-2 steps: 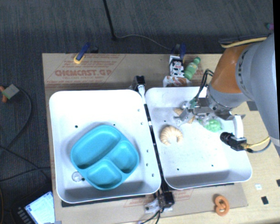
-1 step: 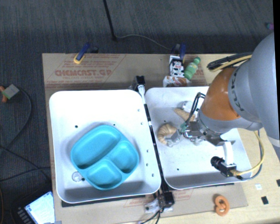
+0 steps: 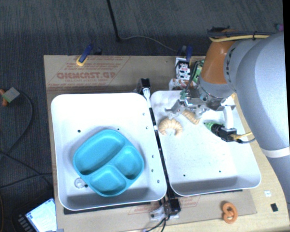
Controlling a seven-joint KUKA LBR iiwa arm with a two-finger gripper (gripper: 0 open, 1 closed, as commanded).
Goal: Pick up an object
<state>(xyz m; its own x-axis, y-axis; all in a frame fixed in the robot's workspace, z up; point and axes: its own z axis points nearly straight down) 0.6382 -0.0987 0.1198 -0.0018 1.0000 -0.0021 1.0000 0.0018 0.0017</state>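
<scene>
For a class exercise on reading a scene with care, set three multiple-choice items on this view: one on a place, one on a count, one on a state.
1. Where does the blue divided tray lie?
A. in the left bin
B. in the right bin
C. on the floor

2. How many compartments does the tray have?
A. one
B. three
C. six

3. How does the tray sit?
A. flipped upside down
B. standing on edge
C. right way up, hollows facing the camera

Answers:
1 A: the tray rests inside the left bin, while the tool is over the right bin, near the tan croissant-shaped object.
2 B: ridges split it into one long hollow and two smaller ones.
3 C: its open hollows show from above.
</scene>
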